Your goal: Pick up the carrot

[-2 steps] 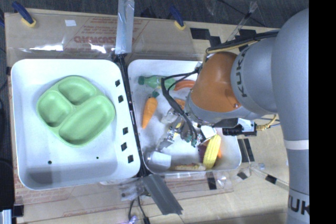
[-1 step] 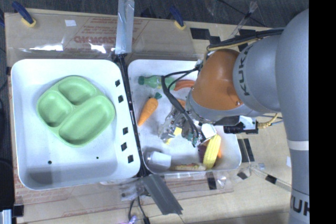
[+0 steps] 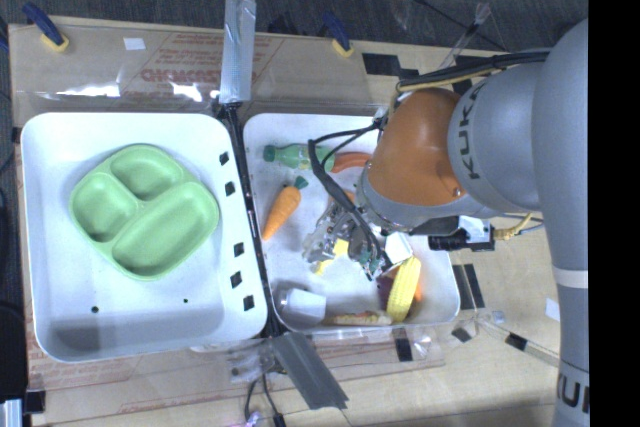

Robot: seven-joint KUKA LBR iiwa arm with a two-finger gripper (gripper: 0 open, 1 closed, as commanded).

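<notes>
Carrot (image 3: pixel 282 210) lies in the right bin (image 3: pixel 262 140) near its left wall, long axis diagonal, leafy end toward the far edge. Gripper (image 3: pixel 335 240) hovers just right of it, nothing between it and carrot; opening: cannot tell.

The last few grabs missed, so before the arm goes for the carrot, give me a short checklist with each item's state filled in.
1. Carrot lies in the right bin, near its left wall: ok.
2. Carrot's upper side uncovered, nothing lying on it: ok.
3. Claw above the carrot: not ok; it sits to the carrot's right, over the bin's middle clutter.
4. Claw opening state: cannot tell; arm and clutter hide it.
5. Room beside the carrot: ok on its right; the bin wall is close on its left.
6. Nearby things that might be grabbed instead: not ok; a green bottle lies just above it.
</notes>
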